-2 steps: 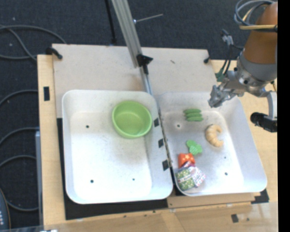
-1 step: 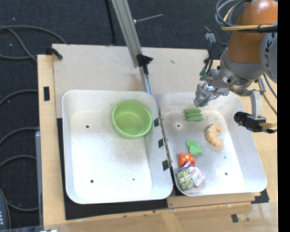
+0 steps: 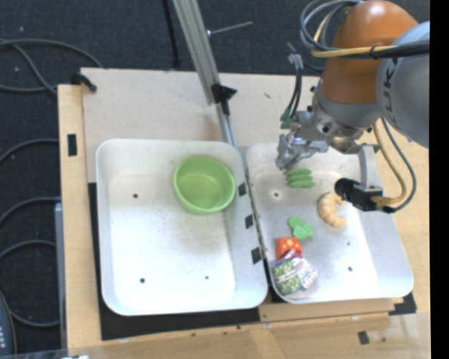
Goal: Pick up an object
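My gripper [image 3: 288, 158] hangs over the back of the right bin [image 3: 374, 275], just above and left of a green ridged piece [image 3: 300, 178]. Nothing shows between its fingers. A tan, peanut-shaped object [image 3: 331, 209] lies to the right of the bin's middle. Nearer the front are a small green leafy piece [image 3: 300, 229], a red item [image 3: 287, 246] and a packet with green print [image 3: 294, 274]. A green bowl [image 3: 203, 184] stands in the back right of the left bin [image 3: 135, 275].
A slanted metal pole [image 3: 202, 54] rises from behind the bins, near their shared edge. A black part of the arm with cables [image 3: 363, 194] sits over the right bin beside the tan object. Cables lie on the dark floor at the left.
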Tool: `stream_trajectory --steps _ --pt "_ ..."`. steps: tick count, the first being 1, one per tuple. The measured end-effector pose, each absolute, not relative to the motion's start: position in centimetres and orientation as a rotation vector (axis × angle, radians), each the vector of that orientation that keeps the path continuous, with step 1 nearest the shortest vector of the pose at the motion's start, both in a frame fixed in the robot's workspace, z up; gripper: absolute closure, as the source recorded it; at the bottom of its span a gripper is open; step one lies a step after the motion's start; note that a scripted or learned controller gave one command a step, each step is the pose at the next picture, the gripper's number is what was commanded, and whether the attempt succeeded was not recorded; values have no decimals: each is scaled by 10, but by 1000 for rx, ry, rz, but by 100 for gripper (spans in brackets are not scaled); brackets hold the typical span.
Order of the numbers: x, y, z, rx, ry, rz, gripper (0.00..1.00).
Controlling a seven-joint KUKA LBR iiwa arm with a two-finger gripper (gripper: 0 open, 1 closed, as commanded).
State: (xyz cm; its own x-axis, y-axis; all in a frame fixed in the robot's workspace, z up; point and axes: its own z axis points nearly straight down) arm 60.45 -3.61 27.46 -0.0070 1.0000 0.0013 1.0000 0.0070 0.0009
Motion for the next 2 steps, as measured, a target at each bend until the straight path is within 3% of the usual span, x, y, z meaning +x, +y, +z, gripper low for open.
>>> stream_trajectory --steps 2 --pt "596 67 258 -2214 -2228 2 100"
